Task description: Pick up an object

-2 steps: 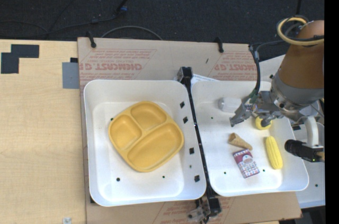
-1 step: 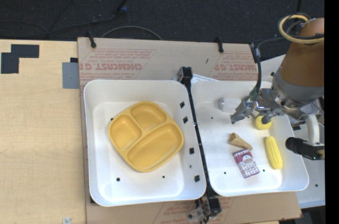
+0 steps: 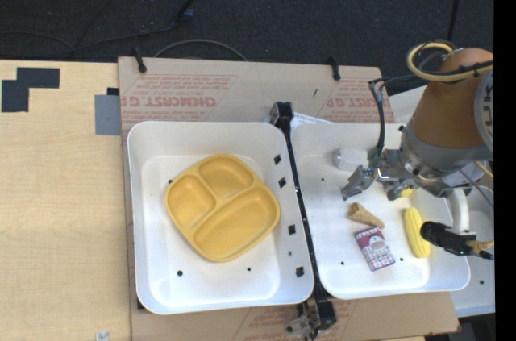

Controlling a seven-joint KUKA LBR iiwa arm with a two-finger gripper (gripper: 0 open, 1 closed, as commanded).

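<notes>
Candidate objects lie in the right bin (image 3: 451, 283): a tan wedge (image 3: 365, 214), a small red card packet (image 3: 375, 247), a yellow corn cob (image 3: 416, 231). The left bin (image 3: 145, 170) holds a yellow divided plate (image 3: 223, 206). You should centre over the wedge before lowering; corn and packet lie close. The arm reaches in from the right, wrist bent down, tool (image 3: 360, 182) just above the wedge. Tool state: cannot tell.
</notes>
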